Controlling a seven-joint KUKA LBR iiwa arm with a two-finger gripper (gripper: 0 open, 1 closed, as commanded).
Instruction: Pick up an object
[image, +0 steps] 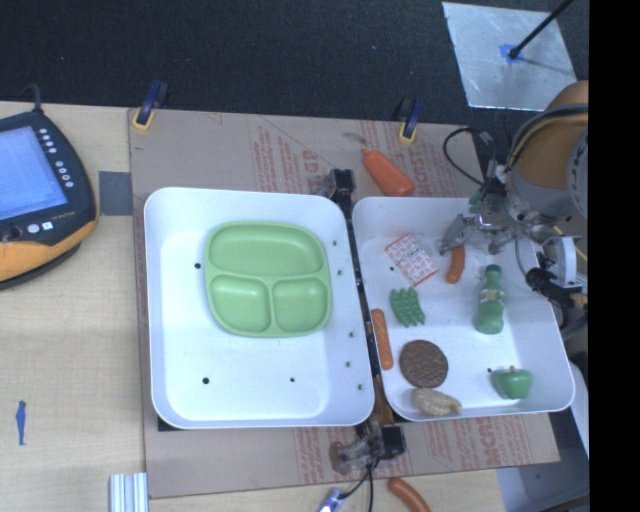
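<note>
My gripper hangs over the back of the right bin, open, with nothing between its fingers. Just in front of it lies a small orange sausage. To the left of that is a red-and-white packet. Also in this bin are a green bottle, a green ridged piece, a brown round patty, a beige lump and a green apple-like item. A long orange stick lies along the bin's left wall.
The left bin holds a green divided plate. An orange carrot lies on the cardboard behind the bins, and another orange piece lies at the front. A control pendant rests at far left. Cables hang near the arm's wrist.
</note>
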